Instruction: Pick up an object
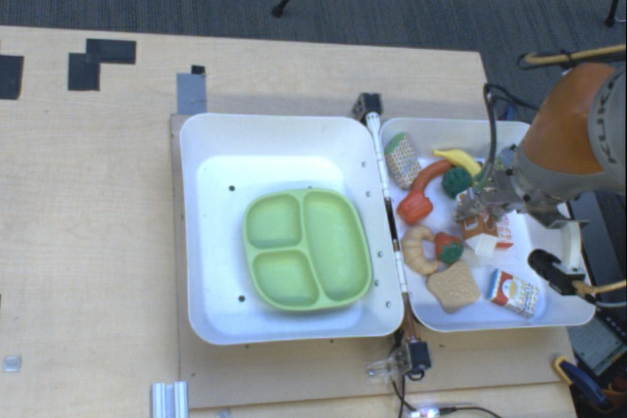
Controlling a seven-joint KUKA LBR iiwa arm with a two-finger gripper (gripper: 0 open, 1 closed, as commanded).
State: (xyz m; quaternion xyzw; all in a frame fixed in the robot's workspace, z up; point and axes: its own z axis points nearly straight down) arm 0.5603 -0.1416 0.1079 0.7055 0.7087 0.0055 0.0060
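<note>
My gripper (477, 208) hangs low over the middle of the right bin (558, 308), reaching in from the right. Directly beneath and around it lie a small red-and-white packet (487, 228) and a green broccoli piece (456, 181). Close by are a yellow banana (455, 158), a red pepper (419, 194), a tan pretzel (419, 251), a red fruit with a green top (449, 248), a bread slice (454, 288), a white bottle (486, 250) and a small printed carton (515, 294). The wrist hides what is right under the gripper.
The left bin (211, 210) holds a green divided plate (308, 250). A green-and-white striped item (401, 159) lies at the right bin's far left corner. The ridge where the two bins meet (390, 220) runs just left of the toys. Cables hang by the bench's right edge.
</note>
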